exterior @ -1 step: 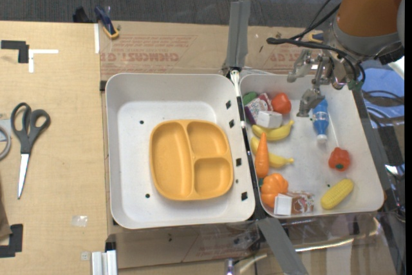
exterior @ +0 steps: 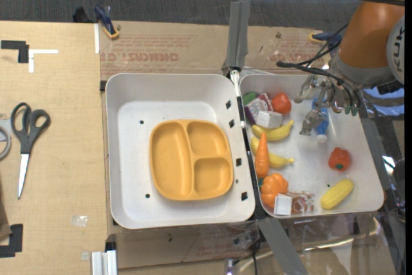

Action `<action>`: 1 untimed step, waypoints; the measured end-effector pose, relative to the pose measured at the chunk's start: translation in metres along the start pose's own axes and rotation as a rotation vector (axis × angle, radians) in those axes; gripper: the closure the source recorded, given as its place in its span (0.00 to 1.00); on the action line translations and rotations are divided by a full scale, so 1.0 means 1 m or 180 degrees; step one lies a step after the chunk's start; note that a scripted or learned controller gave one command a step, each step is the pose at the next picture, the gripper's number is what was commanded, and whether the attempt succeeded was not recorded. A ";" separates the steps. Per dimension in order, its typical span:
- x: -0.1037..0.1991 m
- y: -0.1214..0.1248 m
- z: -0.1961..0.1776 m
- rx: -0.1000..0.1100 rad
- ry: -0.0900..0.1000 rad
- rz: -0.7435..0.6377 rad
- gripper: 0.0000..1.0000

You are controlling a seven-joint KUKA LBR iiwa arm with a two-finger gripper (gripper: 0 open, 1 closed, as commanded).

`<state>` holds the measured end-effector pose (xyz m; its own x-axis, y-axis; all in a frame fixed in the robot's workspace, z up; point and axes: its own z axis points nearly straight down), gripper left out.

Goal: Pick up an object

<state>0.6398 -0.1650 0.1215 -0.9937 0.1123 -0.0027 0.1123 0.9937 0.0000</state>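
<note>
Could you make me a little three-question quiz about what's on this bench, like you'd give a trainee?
1. True or false: the yellow divided plate lies in the left bin.
2. Which of these lies nearest the front right corner of the right bin? A) the carrot B) the corn cob C) the scissors
3. Fill in: the gripper hangs over the ______ bin.

Key
1. True: the plate sits in the middle of the left bin.
2. B: the corn cob lies by that corner; the carrot is along the bin's left side, and the scissors lie on the bench outside both bins.
3. Right.
</note>
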 end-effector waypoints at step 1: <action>-0.001 -0.034 0.027 0.0002 -0.0009 0.0096 0.00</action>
<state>0.6368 -0.1992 0.0942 -0.9898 0.1422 -0.0055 0.1422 0.9898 -0.0004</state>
